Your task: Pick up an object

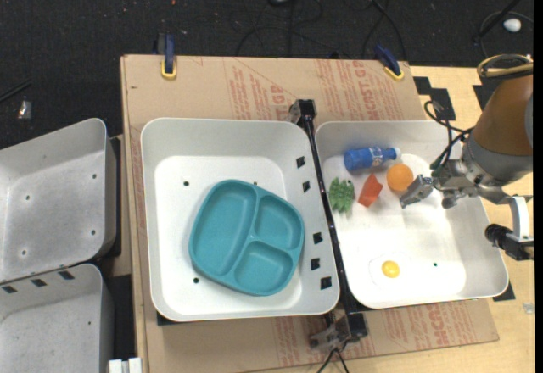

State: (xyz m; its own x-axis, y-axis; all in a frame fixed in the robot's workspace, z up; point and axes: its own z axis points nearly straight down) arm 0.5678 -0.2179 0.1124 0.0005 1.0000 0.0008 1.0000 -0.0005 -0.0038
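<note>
Bench top is a brown cardboard sheet (pixel 246 87), two clamps at far edge, apparently blue-yellow: left (pixel 168 55), right (pixel 389 60). Directly on it: left white bin (pixel 161 219), right white bin (pixel 475 265), touching side by side.

Red print on cardboard sheet (pixel 254 79) under bins: upside down, too blurred to read.

Gripper (pixel 432 192) hovers beside orange ball (pixel 400 178) — right bin (pixel 475 278).

A teal divided plate (pixel 247 236) lies in the left bin (pixel 161 142), well to the gripper's (pixel 431 192) left, with brown cardboard (pixel 246 83) beneath both bins and two blue-and-yellow clamps (pixel 168 55) beyond.
</note>
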